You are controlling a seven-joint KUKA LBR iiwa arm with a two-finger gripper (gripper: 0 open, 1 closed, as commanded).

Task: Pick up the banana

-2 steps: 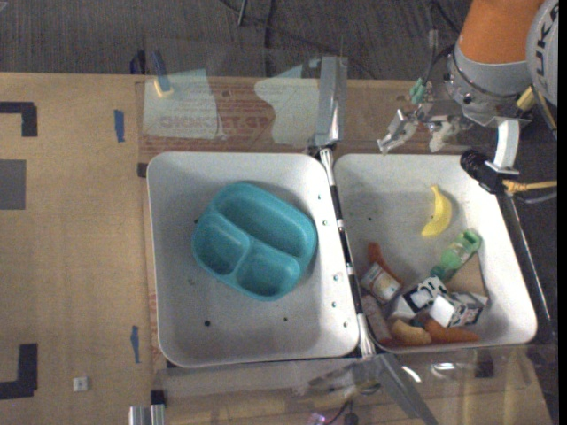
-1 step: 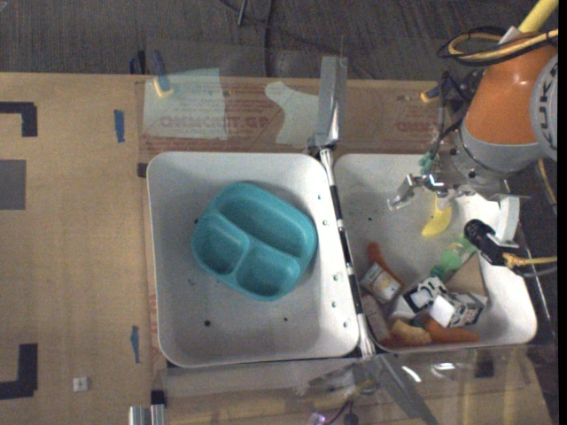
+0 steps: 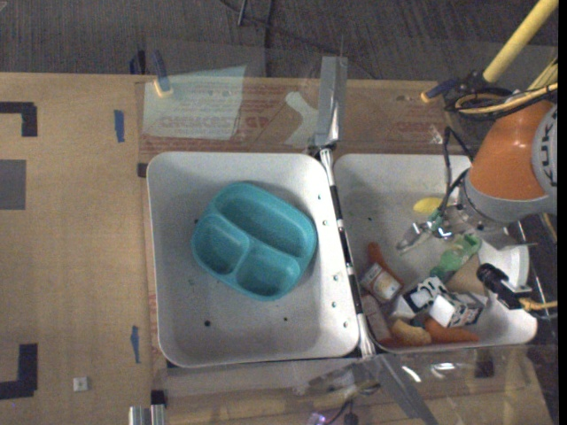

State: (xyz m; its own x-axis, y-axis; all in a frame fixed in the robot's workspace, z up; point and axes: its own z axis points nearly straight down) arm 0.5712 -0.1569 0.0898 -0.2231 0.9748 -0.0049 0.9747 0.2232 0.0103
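A small part of the yellow banana (image 3: 426, 206) shows in the upper middle of the right bin (image 3: 381, 184); the rest is hidden under the arm's wrist. My gripper (image 3: 425, 234) hangs just below and in front of that yellow end, low over the bin floor, its metal parts pointing left. I see nothing clearly held in it. The grey arm with its orange band (image 3: 512, 162) reaches in from the right and covers the bin's right side.
The left bin (image 3: 168, 264) holds a teal divided plate (image 3: 255, 239). Lower in the right bin lie a reddish sausage (image 3: 378, 257), a small jar (image 3: 383, 283), a green bottle (image 3: 456, 255), black-and-white cartons (image 3: 436, 301) and an orange carrot (image 3: 454, 334).
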